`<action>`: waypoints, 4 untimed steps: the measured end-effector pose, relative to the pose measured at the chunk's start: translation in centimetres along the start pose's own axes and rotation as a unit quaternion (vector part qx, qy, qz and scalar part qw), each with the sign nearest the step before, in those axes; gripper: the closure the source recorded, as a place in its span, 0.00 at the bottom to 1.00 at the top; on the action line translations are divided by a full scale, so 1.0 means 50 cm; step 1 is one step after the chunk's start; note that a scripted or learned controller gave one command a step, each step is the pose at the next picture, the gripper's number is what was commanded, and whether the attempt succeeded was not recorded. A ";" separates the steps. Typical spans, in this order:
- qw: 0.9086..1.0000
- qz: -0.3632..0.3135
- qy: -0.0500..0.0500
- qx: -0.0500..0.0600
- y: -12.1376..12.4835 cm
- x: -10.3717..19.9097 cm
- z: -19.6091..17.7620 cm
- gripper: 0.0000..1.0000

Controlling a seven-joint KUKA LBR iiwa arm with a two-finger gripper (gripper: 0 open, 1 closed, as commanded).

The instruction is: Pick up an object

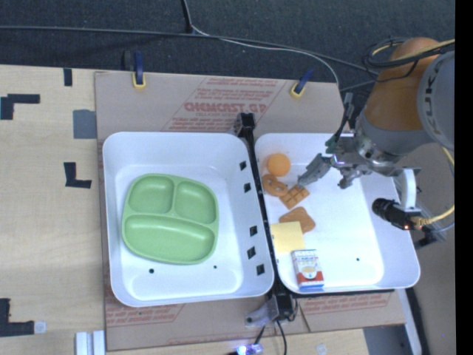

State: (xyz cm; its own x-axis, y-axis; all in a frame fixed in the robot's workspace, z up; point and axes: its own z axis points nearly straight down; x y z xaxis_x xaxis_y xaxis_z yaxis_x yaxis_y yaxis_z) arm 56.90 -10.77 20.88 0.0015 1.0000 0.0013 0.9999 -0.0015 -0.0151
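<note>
The gripper [324, 170] hangs with fingers spread wide, pinching nothing, near the orange ball [278, 163], waffle [295, 195] and pretzel [273, 187].

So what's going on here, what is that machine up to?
A grey and orange robot arm reaches in over the right white bin, its hand hanging just above a small pile of toy food: an orange ball, a waffle piece, a brown toast-like piece, a yellow slice and a little carton. It grips nothing yet. The left bin holds a green divided plate.
</note>
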 end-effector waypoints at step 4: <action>1.000 -0.001 -0.001 -0.007 0.011 -0.025 0.247 0.00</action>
State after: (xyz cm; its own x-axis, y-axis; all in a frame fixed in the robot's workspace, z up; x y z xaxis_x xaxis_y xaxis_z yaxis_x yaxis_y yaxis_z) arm 57.27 -12.02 8.52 -0.0012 1.0000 -0.0008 1.0000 0.0012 -0.0011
